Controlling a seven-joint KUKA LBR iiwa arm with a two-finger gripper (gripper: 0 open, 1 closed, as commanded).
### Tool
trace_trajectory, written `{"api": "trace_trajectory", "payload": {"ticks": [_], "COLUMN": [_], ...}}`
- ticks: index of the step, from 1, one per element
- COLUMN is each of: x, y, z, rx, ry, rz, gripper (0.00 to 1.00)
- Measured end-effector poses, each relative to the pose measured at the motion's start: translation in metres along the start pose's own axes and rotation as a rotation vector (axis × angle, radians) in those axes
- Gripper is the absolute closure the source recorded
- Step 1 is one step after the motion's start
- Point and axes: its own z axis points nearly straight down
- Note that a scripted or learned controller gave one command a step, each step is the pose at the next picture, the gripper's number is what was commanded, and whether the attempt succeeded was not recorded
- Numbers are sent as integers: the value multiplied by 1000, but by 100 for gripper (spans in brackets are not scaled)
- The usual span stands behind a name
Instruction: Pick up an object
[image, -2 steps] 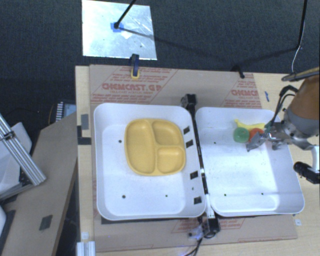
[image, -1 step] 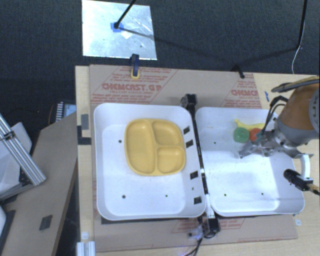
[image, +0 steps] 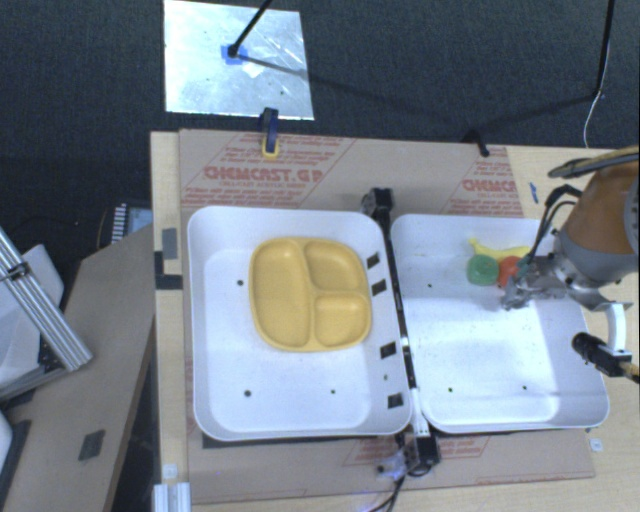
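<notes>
Cardboard sheet (image: 300, 165) under both bins, printed "CHEMCAST GP"; pincer (image: 516, 293) beside green ball (image: 483, 269), grip state unclear

yellow divided tray (image: 308, 294) in left bin (image: 215, 400), foil sheet (image: 200, 70)

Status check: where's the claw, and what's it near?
Claw low in right bin, beside green ball. Red and yellow toys crowd it. Nothing visibly held.

Grey arm (image: 590, 262) with an orange band, black cables alongside.
</notes>
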Motion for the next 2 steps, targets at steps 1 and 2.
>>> {"api": "trace_trajectory", "payload": {"ticks": [1, 2], "x": [8, 2], "y": [8, 1], "z": [-51, -106], "rx": [-3, -3], "ry": [0, -1], "rz": [-5, -1], "gripper": [100, 100]}}
